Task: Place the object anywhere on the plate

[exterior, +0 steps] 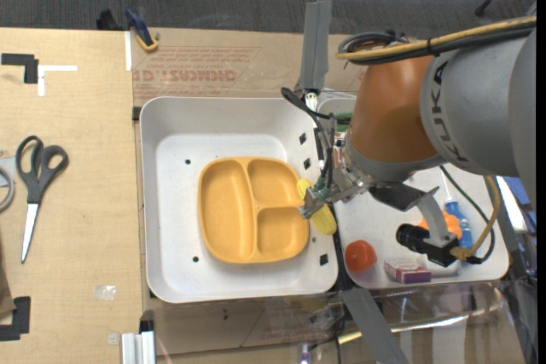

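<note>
A small yellow object, elongated and looking like a toy corn cob (322, 218), is seen at the right-hand rim of the orange three-compartment plastic plate (254, 221), which lies in the left shallow white bin (162, 183). The two-finger gripper (314, 199) of the grey arm with the orange band (394, 119) is placed directly over this object. Dark finger parts are seen against its upper end, but whether the object is actually clamped between them cannot be told, since the wrist covers the contact.

The object's long axis runs from upper left to lower right, with its upper end touching or overlapping the plate's edge and its lower end over the bin floor near the wall between the bins. The plate's compartments lie to the left of the gripper. It is judged that the coming move depends on a short shift leftward, so that the object is brought fully over a compartment before release.
</note>
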Controlling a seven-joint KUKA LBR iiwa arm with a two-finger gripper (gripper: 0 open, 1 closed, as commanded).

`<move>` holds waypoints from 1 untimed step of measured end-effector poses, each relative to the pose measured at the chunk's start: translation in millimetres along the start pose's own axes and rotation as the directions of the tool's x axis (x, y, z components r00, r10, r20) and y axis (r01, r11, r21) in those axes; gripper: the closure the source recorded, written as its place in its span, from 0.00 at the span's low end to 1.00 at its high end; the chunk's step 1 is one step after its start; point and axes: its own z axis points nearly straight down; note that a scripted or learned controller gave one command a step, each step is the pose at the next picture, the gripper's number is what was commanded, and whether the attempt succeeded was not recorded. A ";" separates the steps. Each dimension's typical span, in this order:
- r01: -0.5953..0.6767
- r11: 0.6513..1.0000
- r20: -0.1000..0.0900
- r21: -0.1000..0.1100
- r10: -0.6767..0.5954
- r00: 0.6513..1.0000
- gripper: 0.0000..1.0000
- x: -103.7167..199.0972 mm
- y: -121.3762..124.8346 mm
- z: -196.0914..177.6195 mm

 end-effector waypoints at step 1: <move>-0.001 1.000 0.000 0.000 0.001 1.000 0.00 -0.3 -0.1 0.0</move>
